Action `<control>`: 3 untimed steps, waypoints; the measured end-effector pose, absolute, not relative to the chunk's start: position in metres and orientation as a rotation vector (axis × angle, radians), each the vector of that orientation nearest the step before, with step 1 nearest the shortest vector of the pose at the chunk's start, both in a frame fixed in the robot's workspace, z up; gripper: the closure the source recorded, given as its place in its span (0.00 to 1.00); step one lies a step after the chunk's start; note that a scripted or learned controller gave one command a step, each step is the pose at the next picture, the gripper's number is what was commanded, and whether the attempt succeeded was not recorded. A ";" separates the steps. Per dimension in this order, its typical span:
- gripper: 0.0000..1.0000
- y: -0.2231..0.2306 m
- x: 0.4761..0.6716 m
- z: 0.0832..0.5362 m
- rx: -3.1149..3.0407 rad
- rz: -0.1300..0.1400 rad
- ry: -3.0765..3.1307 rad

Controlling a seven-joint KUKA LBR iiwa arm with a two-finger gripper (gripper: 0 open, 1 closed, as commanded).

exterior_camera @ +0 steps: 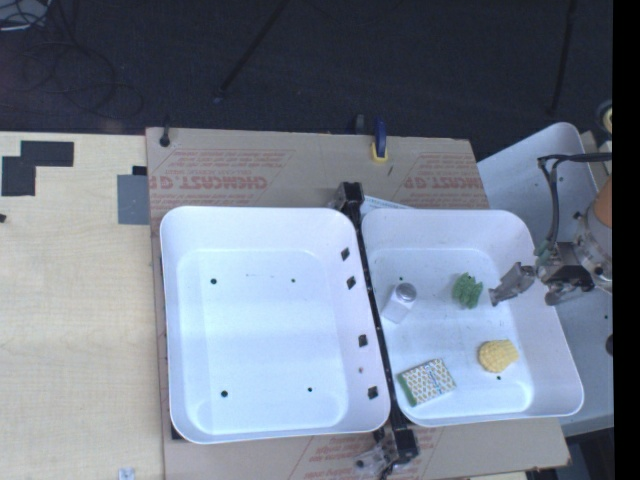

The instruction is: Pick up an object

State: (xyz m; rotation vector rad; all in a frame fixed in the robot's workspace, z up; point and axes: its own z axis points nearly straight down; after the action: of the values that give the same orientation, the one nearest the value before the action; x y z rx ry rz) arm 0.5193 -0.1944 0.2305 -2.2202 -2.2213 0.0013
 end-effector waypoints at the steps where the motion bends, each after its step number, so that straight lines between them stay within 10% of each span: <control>1: 1.00 -0.195 0.519 0.240 -2.219 0.002 -2.221; 2: 1.00 -0.097 0.481 0.325 -2.211 -0.009 -2.233; 3: 1.00 -0.012 0.491 0.333 -2.208 -0.001 -2.230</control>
State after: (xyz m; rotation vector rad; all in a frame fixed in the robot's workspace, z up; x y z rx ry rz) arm 0.4913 -0.0117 0.3327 -2.2083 -2.2303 -0.0007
